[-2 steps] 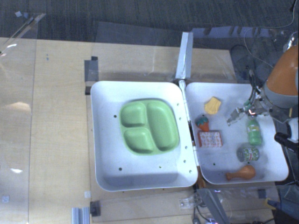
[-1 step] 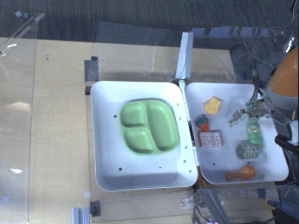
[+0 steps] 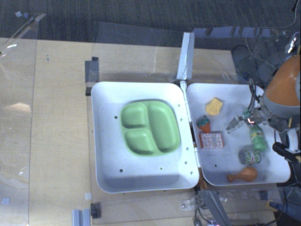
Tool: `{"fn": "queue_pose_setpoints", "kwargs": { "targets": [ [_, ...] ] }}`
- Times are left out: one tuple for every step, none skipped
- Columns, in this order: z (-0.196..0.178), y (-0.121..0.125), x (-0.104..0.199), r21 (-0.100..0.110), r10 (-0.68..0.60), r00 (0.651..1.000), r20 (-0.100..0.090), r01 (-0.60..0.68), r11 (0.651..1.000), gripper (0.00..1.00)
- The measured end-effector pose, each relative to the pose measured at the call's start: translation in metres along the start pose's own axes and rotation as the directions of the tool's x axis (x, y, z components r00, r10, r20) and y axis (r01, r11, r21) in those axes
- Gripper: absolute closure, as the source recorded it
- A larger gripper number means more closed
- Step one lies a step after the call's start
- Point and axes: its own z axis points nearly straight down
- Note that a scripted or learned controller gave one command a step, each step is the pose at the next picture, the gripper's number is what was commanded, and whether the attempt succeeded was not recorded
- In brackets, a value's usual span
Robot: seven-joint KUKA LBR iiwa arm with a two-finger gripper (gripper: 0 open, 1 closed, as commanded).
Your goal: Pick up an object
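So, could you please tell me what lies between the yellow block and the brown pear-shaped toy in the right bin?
In the camera view, the pink patterned card lies roughly between the yellow block and the brown pear-shaped toy.

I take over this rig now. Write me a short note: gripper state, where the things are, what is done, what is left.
Gripper: over the right bin, holding nothing that can be seen.
Right bin contents: yellow piece, small red-and-green item, patterned card, green bottle, can, orange drumstick-shaped toy.
Left bin: green divided tray.
Done: nothing lifted yet.
Left: grasp one object and raise it.
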Motion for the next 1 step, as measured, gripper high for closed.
{"fn": "queue_pose_setpoints", "kwargs": {
  "targets": [
    [-0.0463, -0.0098, -0.0032, 0.003, 0.014, 1.000, 0.004, -0.014, 1.000, 0.00]
  ]
}}
